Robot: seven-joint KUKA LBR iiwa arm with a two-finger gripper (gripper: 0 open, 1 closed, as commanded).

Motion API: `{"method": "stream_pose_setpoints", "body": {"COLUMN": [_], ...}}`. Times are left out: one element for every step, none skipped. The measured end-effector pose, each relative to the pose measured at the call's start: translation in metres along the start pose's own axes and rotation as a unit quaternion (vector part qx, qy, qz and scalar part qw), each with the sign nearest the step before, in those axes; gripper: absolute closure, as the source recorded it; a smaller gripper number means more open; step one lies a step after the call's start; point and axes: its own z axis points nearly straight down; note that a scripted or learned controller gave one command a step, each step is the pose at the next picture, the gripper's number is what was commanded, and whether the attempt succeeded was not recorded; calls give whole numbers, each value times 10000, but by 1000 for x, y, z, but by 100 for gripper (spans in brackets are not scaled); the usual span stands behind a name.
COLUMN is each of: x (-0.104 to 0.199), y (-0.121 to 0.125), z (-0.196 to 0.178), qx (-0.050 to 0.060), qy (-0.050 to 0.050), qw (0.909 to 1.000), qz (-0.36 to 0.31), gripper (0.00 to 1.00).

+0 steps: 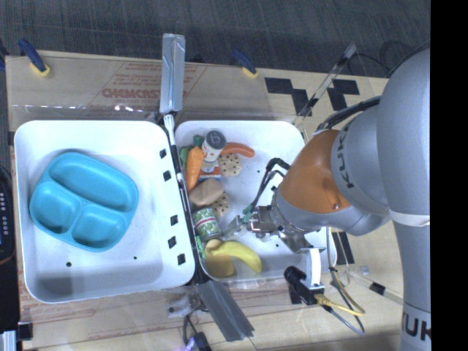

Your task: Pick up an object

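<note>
Camera view: objects lie crowded along the left wall of the right bin (292,134). Nearest the hand (245,225) are a can (205,222) with a green label and a banana (235,254) in the near corner, just beside each other. Further up sit a potato (206,192), a carrot (194,167), a small bottle (213,146), a cookie (231,165) and an orange sausage-shaped piece (238,151).

Hand is low in the right bin, just right of the can and above the banana. Cannot tell whether it is released or clenched; wrist and cabling hide that. Nothing is visibly held.

Judgement: step in hand is the approach to a grasp, likely can or banana. To do it well: descend square over one item and keep off the bin wall, since neighbours touch and could be nudged.

Materials: can is a rigid cylinder, lying tilted, may roll. Banana is smooth, curved, glossy plastic; may slip. Potato is matte, rounded.

Left bin (29,141) carries a blue divided tray (84,199), smooth plastic. Both bins rest on the desk (131,79).
</note>
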Motion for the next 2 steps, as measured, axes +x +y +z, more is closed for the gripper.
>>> {"method": "stream_pose_setpoints", "body": {"x": [0, 0], "y": [0, 0], "z": [0, 0], "qx": [-1, -1], "qy": [-2, -2], "qw": [10000, 10000], "qz": [-2, -3], "gripper": [0, 0]}}
